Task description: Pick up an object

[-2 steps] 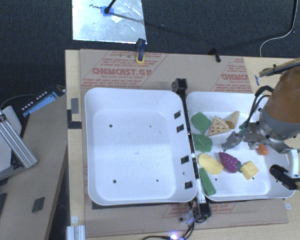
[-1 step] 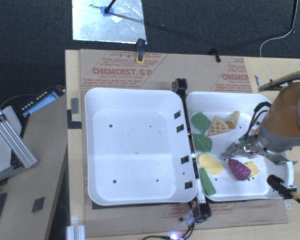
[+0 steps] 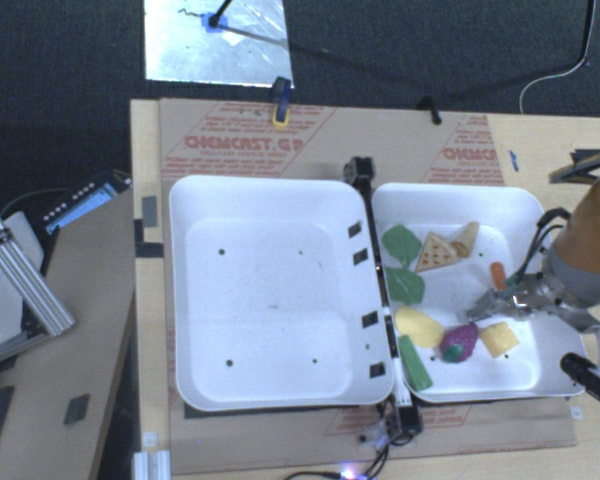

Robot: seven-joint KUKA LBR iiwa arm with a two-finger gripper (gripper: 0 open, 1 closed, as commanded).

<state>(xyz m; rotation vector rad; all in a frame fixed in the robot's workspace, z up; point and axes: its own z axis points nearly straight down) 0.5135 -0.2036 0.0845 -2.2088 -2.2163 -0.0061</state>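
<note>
My jaws (image 3: 483, 306) hang low inside the right bin (image 3: 525, 204), reaching in from the right side, and I cannot tell from this slanted look down whether they stand apart or together. Nothing shows between them.

Just below my jaws lies a purple piece like a grape bunch (image 3: 459, 341), and to its right, close under my wrist, a yellow cheese-like block (image 3: 499, 339). Left of the grapes rests a rounded yellow piece (image 3: 416, 324), with a long green piece (image 3: 414, 362) beneath it near the bin's front wall. Further left of my jaws sits one green leafy piece (image 3: 405, 286) against the divider, and another green leafy piece (image 3: 401, 241) above it. Up and left of my jaws lies a tan triangular wedge with red dots (image 3: 437, 253), touching a beige curled piece (image 3: 467, 236). Right beside my jaws, just above, a small orange piece (image 3: 497, 273) shows.

The left bin (image 3: 270, 288) lies well to the left of my jaws. Both bins rest on a brown sheet over the counter (image 3: 148, 298).
</note>
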